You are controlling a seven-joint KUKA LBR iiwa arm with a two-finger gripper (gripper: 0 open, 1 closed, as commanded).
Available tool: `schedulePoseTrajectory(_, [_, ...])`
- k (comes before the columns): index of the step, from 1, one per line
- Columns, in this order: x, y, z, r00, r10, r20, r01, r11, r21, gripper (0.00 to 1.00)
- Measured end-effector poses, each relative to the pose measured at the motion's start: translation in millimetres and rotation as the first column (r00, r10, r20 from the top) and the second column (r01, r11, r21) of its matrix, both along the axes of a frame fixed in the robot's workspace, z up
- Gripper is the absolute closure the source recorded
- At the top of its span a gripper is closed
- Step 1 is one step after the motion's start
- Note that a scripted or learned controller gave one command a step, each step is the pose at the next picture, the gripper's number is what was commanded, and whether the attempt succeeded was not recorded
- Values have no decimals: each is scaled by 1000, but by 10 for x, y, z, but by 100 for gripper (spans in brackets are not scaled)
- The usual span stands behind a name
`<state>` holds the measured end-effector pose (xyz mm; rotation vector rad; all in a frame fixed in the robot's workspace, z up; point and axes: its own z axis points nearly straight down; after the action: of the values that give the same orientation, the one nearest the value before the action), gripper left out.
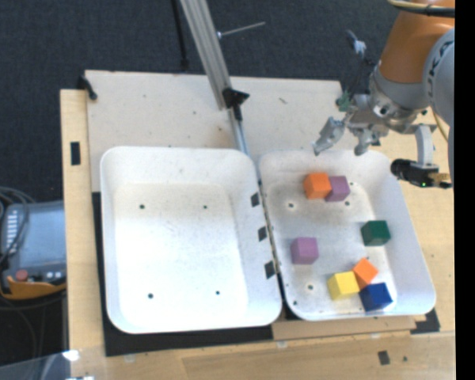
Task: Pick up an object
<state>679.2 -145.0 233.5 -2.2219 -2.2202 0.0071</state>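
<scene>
1. The arm (pixel 416 50) is reaching in from the right, its orange band sitting above the wrist, and the gripper (pixel 347 141) is hanging over the far rim of the right bin (pixel 408 248).
2. The fingers (pixel 327 138) are standing spread apart, released, with nothing between them; one is pointing down to the left, the other is sitting just to its right.
3. The orange cube (pixel 317 185) is lying in the far part of the right bin, below the fingers in the view and a little to the left of the gap between them, near but apart from the tips.
4. A purple cube (pixel 338 188) is touching the orange cube on its right side, likewise lying below the fingers and clear of them.
5. A green cube (pixel 375 232) is resting nearer the bin's right wall, well apart from the gripper.
6. A second purple cube (pixel 304 249) is sitting alone toward the bin's left side, about midway down.
7. At the near right corner three cubes are crowding together: a yellow cube (pixel 343 284), a small orange cube (pixel 366 271) just beside it, and a blue cube (pixel 376 296) touching both.
8. The left bin (pixel 111 236) is lying beside the right one, their rims meeting at the middle.
9. A metal pole (pixel 210 50) is slanting up from the bench (pixel 142 101) behind the bins.
</scene>
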Motion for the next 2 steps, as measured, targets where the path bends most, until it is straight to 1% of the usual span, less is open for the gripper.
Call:
schedulePoseTrajectory(1, [-21, 34, -429, 1000, 1, 0, -1, 1000, 1, 0])
schedulePoseTrajectory(2, [-29, 4, -844, 1000, -2, 0, 2, 1000, 0, 0])
